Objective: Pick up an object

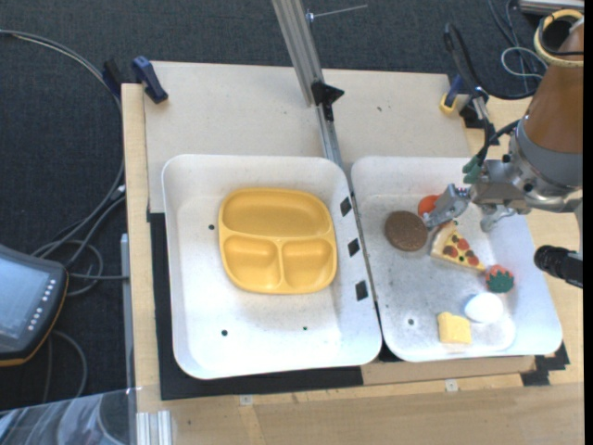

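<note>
Two white bins (278, 179) on tan bench (232, 109) | dark carpet (56, 109) | gripper (474, 209) fingers' state unclear

The bench (241, 100) bears two white bins (269, 355) side by side.

Arm (556, 109) reaching in from right, pincer (473, 207) lowered, fingers spread

KUKA arm (556, 109), grey with an orange band.
Metal two-finger gripper (471, 213) on a silvery wrist block; a green connector and dark cables beside it.
</note>
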Available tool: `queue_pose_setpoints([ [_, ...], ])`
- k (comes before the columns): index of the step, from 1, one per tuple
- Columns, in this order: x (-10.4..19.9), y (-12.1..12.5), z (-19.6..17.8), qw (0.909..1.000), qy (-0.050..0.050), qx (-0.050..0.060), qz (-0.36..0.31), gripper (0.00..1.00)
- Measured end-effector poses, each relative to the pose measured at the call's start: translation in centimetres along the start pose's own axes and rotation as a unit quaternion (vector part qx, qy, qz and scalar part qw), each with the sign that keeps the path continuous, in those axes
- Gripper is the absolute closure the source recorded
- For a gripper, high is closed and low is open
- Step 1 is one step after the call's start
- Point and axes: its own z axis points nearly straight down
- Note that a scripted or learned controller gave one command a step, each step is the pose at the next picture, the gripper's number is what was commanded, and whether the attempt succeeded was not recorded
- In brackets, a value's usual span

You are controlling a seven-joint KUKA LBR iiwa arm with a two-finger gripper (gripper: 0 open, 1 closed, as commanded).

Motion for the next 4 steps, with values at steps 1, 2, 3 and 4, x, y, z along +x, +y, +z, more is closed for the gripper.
queue_pose_setpoints([
  [1, 0.0, 0.0, 0.0, 1.0, 0.0, -0.001, 0.0, 0.0],
  [2, -0.2, -0.3, 6.3, 1.0, 0.0, 0.004, 0.001, 0.0],
  [3, -1.2, -0.6, 11.4, 1.0, 0.0, 0.003, 0.001, 0.0],
  [4, -1.5, -0.3, 15.8, 1.0, 0.0, 0.003, 0.001, 0.0],
])
